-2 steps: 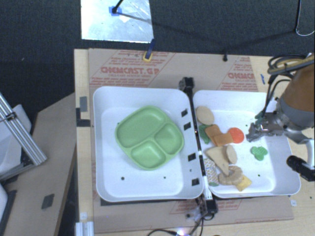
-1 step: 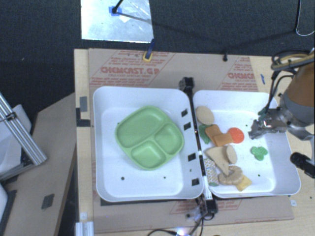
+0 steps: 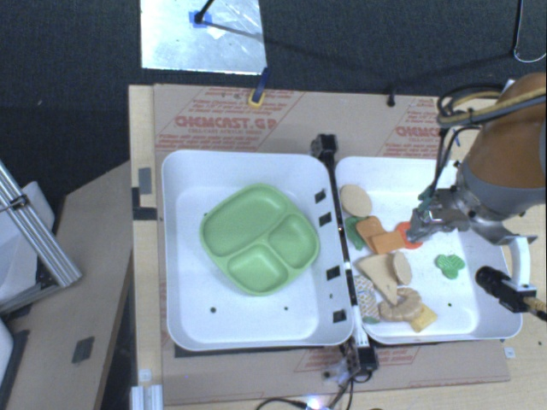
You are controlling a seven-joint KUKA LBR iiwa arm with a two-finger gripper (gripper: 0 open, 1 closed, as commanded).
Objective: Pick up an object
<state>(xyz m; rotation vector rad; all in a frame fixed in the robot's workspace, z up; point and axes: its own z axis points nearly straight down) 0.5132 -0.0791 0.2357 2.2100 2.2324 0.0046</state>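
Observation:
The right bin (image 3: pixel 479 314) holds several toy food pieces: a tan oval piece (image 3: pixel 356 200), orange pieces (image 3: pixel 377 233), a beige wedge with a round slice (image 3: pixel 389 272), a brown and yellow cluster (image 3: pixel 408 308) and a green leafy piece (image 3: pixel 449 265). My gripper (image 3: pixel 422 226) hangs low over the middle of this bin, right above a small red-orange piece (image 3: pixel 413 241) beside the orange pieces. Its tips are hidden against the wrist body.
The left bin (image 3: pixel 184 254) carries a green divided plate (image 3: pixel 260 238). A black divider with clips (image 3: pixel 335 229) runs between the bins. The arm's grey and orange body (image 3: pixel 504 156) covers the right bin's far right part. A black bracket (image 3: pixel 504 289) sticks out near that bin's right rim.

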